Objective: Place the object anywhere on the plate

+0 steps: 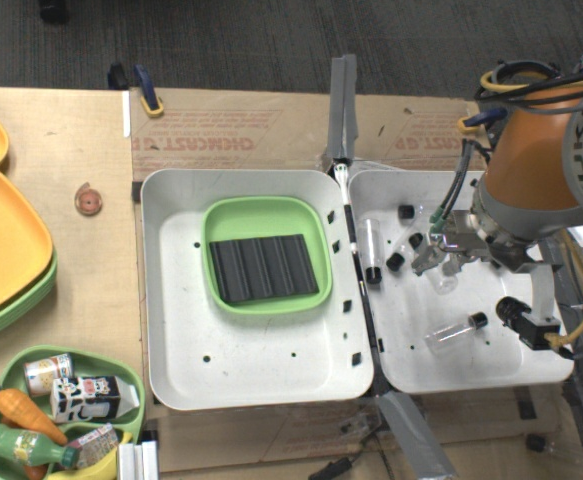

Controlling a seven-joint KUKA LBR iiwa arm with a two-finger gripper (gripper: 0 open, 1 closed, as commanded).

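Mirrored red "CHEMCAST GP" on cardboard (211, 138).

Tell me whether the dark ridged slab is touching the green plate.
Touching. The camera view shows the slab lying flat inside the green plate, its edges within the rim, with green showing on every side of it.
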